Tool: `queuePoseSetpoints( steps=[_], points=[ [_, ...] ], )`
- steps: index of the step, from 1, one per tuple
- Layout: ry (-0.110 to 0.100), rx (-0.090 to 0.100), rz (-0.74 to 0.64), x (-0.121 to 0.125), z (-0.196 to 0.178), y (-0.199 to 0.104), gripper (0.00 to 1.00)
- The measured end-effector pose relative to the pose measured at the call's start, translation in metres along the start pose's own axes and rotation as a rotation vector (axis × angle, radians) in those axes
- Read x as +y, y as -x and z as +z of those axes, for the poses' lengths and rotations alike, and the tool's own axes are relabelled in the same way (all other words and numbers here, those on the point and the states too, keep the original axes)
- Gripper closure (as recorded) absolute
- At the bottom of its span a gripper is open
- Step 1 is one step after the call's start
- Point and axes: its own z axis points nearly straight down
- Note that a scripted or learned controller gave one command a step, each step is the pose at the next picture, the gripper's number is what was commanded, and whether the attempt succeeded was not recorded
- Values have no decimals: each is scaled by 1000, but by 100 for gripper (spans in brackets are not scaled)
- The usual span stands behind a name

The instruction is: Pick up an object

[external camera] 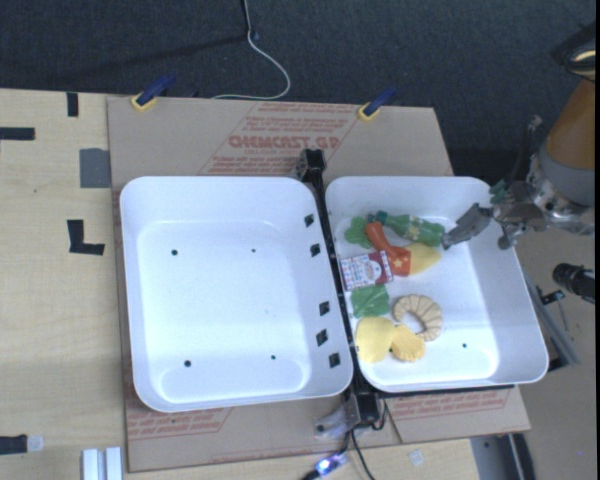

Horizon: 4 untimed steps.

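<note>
Gripper hangs over the right bin's 2 o'clock corner; jaw state cannot be told. Nothing shows between its parts. Toys lie clustered against that bin's 9 o'clock wall: green pieces, an orange carrot, a tan ring, a yellow lump. Left bin sits beside it.

Grey arm from right, tool angled leftward
</note>
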Motion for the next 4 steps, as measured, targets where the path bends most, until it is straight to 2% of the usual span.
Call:
queuePoseSetpoints(
  steps=[1,2,3,4],
  points=[
    [14,-4,2,26,122,-26,0],
    [2,-1,-2,86,140,-19,0],
    [2,-2,-1,84,129,-19,100],
    [5,-1,3,42,138,-11,100]
  ],
)
